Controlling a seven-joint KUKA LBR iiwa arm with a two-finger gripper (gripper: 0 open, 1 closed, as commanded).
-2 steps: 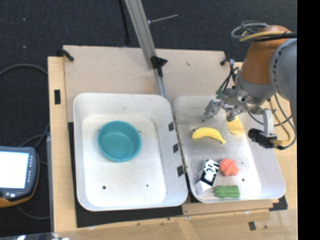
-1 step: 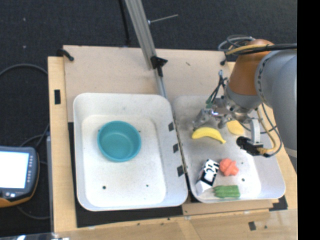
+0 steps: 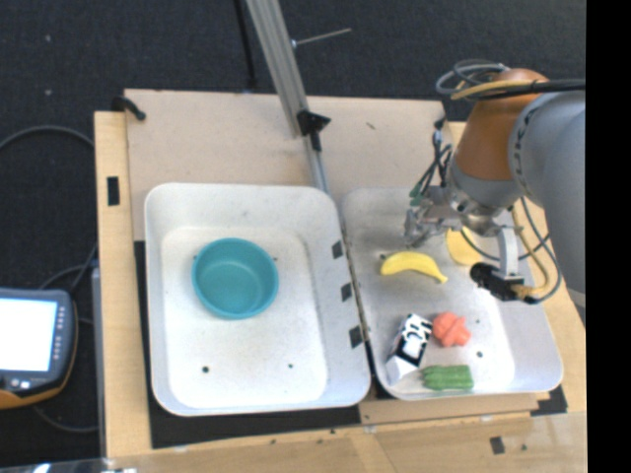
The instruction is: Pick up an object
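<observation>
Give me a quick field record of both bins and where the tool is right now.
left bin: holds a teal bowl, upright
right bin: banana, orange-red lumpy item, black-and-white box, green item, pale yellow thing partly under the arm
tool: over the right bin's far end, just above the banana
grasp: nothing seen in the tool; finger state unclear
arm: reaches in from the right

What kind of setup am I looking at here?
Likely a robot grasping test bench in a lab: two white bins on a board, toy items like a banana, and a teach pendant nearby.
</observation>
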